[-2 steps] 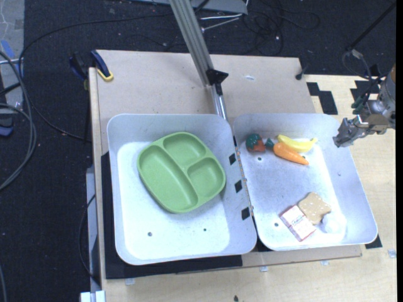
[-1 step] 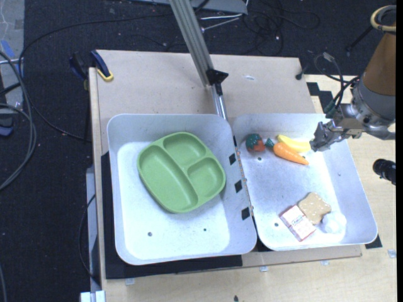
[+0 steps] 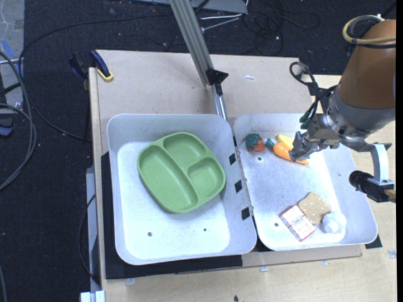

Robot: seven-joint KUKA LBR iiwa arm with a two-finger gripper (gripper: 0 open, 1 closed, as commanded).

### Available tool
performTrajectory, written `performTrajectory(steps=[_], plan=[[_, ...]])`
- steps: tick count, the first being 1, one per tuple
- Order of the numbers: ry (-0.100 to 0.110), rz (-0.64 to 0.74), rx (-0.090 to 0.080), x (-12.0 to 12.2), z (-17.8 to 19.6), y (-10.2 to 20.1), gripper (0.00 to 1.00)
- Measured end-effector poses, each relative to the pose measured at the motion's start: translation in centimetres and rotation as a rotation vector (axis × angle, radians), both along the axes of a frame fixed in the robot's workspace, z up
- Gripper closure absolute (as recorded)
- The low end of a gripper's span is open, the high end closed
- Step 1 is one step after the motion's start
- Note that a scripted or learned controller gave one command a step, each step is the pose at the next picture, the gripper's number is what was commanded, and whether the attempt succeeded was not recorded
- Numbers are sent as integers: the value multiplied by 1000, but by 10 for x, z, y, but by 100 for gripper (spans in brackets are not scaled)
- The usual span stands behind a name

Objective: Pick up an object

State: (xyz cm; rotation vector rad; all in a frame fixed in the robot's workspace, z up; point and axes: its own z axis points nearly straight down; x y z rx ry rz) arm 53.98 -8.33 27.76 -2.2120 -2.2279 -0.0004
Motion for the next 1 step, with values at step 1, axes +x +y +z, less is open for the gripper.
performTrajectory(steps=[1], plan=[[0,0,-1,-8,-2,54,100]])
